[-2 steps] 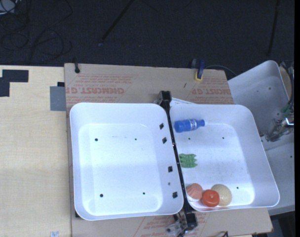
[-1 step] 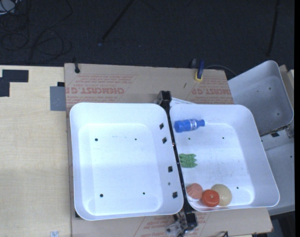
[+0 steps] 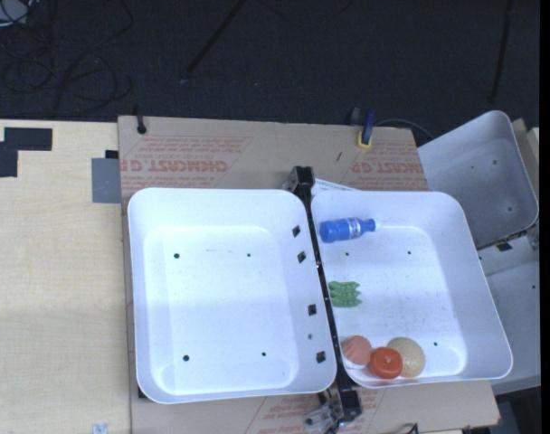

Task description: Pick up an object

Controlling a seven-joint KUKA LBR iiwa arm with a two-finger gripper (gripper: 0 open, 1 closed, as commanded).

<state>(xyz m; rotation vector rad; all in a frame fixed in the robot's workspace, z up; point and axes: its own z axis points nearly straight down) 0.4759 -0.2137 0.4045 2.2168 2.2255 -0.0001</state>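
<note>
The right bin (image 3: 456, 269) holds a blue bottle (image 3: 345, 230) lying on its side near the far left corner. A small green pod-shaped item (image 3: 345, 294) lies by the bin's left wall. At the near left corner sit a pink round piece (image 3: 355, 350), a red tomato-like ball (image 3: 385, 363) and a beige round piece (image 3: 409, 354), all bunched together.
The left bin (image 3: 148, 242) stands beside the right one, with a black clamp strip (image 3: 316, 278) between them. Both rest on a cardboard sheet (image 3: 212, 156). A tilted white lid-like panel (image 3: 478, 174) leans at the far right. A blue and yellow clip (image 3: 366, 131) sits on the cardboard's far edge.
</note>
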